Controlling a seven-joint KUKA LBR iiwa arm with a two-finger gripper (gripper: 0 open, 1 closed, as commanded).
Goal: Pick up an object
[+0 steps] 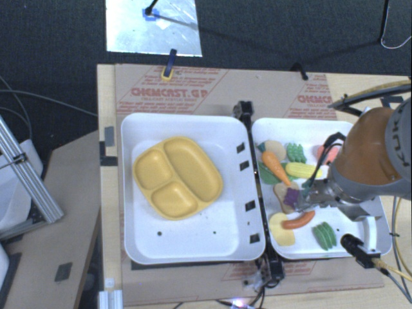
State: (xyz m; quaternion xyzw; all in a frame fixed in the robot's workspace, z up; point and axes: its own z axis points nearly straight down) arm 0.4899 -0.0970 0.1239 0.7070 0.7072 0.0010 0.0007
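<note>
Toy foods crowd the right bin: a carrot beside a pale round piece at its 11 o'clock, a green ridged item at 12, a corn cob just below that, a red sausage touching a yellow piece at 7, and a green ridged vegetable at 6. A purple item sits near the bin's centre, just left of the gripper, where the grey arm with its orange band reaches in from 3 o'clock; whether the claw is wide, narrow or gripping anything cannot be told, as the wrist hides it. A red piece peeks out beside the arm at 1 o'clock. The left bin holds a yellow three-section plate, set toward its 9 o'clock side. Both bins rest on a brown board printed in red with "CHEMCAST GP", readable at the scene's 12 o'clock and partly repeated toward 1 o'clock. A blue-and-yellow clamp grips the board's far edge, below a shiny sheet.
</note>
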